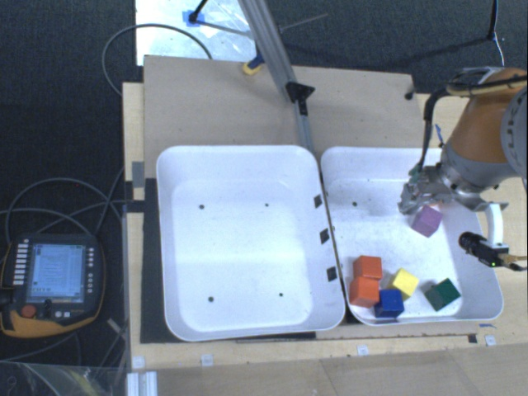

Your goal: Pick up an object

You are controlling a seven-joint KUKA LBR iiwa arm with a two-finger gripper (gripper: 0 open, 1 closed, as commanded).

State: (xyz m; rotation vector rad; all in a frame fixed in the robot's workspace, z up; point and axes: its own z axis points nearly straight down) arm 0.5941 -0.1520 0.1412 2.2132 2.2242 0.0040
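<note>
You have the counter [247, 97] carrying two shallow white bins side by side. The left bin [239, 238] is the larger patch of white in your view, and its floor shows just a few small dark dots. The right bin [367, 192] holds all the blocks: two orange blocks [365, 280] stacked or pressed against each other near the bin's front left, a blue block [389, 303] touching them at the front edge, a yellow block [405, 282] just beside the blue one, and a dark green block [443, 294] a little apart toward the front right corner. A light purple block [426, 220] sits farther back and to the right, tilted on a corner, well apart from the cluster. The arm [487, 130] comes in from your right, its orange band above the grey wrist, bent down over the back right part of the right bin. The tool [418, 197] hangs directly above and touching the upper edge of the purple block, which shows just below it; you cannot tell from this slant whether the block is actually gripped or whether the tool is spread or pressed together. On the floor to your left lies a teach pendant [51, 283] with its cables.
</note>
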